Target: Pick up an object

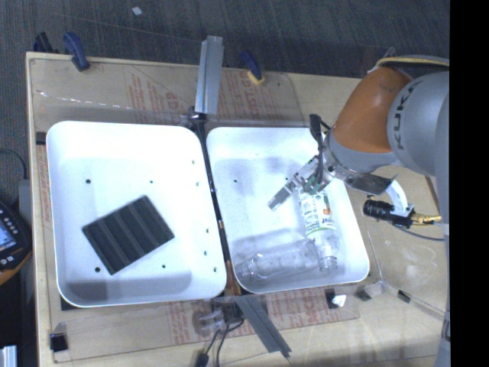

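Observation:
In the right bin (pixel 229 205), a small clear bottle with a white printed label (pixel 315 219) lies lengthwise near the right wall. A larger clear plastic bottle (pixel 276 263) lies on its side along the front wall. My gripper (pixel 295 191) hangs low over the middle of this bin, just left of the small bottle's upper end. It is open, with one grey finger (pixel 278 199) slanting down to the left and nothing between the fingers. A black ridged slab (pixel 127 234) lies flat in the left bin (pixel 61 159).
A grey divider bar (pixel 208 75) stands at the back between the two bins. Blue clamps (pixel 76 51) grip the bench's back edge. The arm's orange band (pixel 367 121) overhangs the right bin's right wall.

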`<state>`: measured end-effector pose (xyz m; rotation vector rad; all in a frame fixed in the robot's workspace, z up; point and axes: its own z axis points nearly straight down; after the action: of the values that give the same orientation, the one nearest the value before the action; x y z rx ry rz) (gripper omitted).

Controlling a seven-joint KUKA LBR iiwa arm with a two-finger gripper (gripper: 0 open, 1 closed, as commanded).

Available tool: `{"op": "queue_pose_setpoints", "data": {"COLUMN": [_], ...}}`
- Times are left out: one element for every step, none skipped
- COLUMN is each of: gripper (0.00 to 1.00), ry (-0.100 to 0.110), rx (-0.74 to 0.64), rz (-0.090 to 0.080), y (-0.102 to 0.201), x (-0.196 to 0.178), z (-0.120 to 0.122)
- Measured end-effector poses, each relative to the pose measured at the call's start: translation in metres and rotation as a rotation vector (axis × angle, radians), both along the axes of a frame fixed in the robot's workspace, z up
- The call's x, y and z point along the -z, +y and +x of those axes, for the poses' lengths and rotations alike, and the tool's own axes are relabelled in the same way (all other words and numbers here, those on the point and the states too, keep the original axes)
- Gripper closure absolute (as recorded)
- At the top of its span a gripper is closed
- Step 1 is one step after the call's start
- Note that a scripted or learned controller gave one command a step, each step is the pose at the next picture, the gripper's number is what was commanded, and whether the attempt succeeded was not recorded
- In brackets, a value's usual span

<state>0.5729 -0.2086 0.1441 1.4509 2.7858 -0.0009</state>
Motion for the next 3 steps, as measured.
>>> {"op": "queue_pose_setpoints", "data": {"gripper": [1.0,0.0,0.0], "ry": [-0.002,-0.002,-0.005], "rx": [-0.003,-0.004,0.09], "rz": [-0.002,-0.002,-0.002], "y": [-0.0001,-0.0001,-0.0025], "x": [-0.0105,-0.0105,-0.0043], "z": [0.0011,0.001,0.0098]}}
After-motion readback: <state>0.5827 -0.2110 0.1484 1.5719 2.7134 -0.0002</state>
